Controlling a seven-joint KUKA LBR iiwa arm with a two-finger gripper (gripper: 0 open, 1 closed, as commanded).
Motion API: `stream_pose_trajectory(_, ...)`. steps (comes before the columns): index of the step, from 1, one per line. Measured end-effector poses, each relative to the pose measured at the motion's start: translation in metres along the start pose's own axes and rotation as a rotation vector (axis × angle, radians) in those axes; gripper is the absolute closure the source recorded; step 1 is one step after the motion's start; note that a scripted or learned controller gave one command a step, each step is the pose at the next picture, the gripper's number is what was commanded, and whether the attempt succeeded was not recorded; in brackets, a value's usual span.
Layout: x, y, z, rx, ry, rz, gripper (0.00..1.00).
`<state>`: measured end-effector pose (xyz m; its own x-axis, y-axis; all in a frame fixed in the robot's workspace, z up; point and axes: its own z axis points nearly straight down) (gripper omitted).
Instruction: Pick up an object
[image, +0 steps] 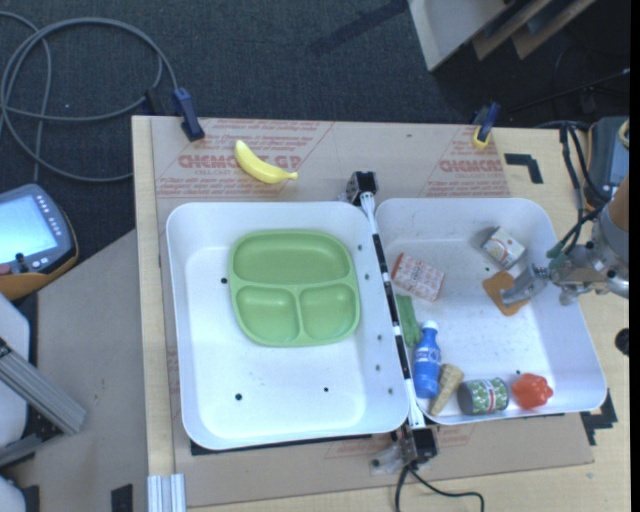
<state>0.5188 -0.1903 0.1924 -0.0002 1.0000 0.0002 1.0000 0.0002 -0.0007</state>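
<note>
While 2 white bins (200, 300) sit side by side, left has 1 green plate (295, 287); right approx. 7 items; gripper (530, 285) state cannot be told, arm cut off at edge.

On my feed I see 2 white bins side by side on a brown board (330, 160). The left bin (200, 330) holds 1 green divided plate (295, 287) with 3 compartments, lying flat in its upper half. The right bin (575, 345) touches it along a shared edge. A yellow banana (263, 165) lies on the board just above the left bin. 1 blue clamp (186, 113) grips the board's top-left edge and 1 yellow clamp (486, 124) its top-right edge. A grey cable (80, 100) loops on the dark floor beside a handheld screen unit (30, 232).
</note>
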Motion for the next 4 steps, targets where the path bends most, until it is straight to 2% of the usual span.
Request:
stream_pose_trajectory(1,-0.028,0.046,0.108,-0.001,0.009,-0.006,0.0)
stream_pose_trajectory(2,-0.03,0.046,0.097,-0.004,0.003,-0.004,1.0)
stream_pose_trajectory(3,0.011,-0.003,0.008,-0.001,0.0,-0.001,1.0)
stream_pose_trajectory(4,0.011,-0.003,0.009,0.0,0.001,0.0,0.0)
